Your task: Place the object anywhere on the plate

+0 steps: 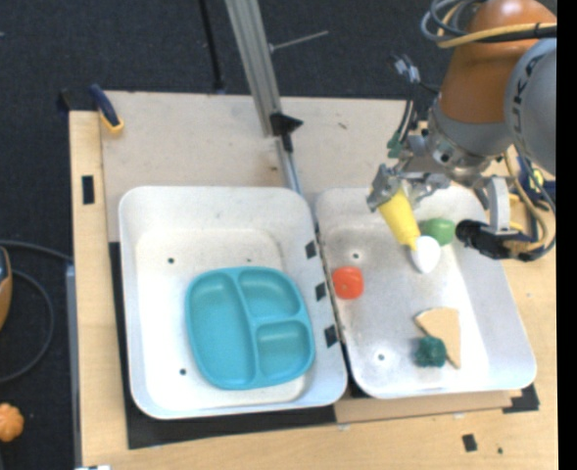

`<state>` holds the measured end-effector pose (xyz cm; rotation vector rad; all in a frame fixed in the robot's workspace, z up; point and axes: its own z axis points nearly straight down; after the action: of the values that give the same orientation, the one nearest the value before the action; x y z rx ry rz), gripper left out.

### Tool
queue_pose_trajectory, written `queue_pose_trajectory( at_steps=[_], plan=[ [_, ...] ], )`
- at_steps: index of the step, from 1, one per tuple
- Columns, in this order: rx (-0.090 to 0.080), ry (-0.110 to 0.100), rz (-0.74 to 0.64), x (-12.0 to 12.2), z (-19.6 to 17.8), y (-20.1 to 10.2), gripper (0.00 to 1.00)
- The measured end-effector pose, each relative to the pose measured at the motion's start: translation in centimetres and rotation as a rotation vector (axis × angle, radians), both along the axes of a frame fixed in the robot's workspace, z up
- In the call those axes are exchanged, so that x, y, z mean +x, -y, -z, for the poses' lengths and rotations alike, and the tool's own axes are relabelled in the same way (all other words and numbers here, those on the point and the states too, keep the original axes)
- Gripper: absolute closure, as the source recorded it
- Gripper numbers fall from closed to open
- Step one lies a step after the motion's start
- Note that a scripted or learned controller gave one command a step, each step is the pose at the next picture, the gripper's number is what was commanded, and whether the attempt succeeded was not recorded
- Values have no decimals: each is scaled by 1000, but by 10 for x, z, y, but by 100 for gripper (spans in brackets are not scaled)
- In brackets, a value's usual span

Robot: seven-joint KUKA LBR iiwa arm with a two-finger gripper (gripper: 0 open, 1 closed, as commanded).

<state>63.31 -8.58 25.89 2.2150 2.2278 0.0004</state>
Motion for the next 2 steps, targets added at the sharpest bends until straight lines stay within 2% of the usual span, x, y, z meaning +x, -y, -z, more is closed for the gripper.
queue_pose_trajectory(
  at_steps=[2],
  plan=[
    [2, 0, -2, -26, -6, -110, 100]
  ],
)
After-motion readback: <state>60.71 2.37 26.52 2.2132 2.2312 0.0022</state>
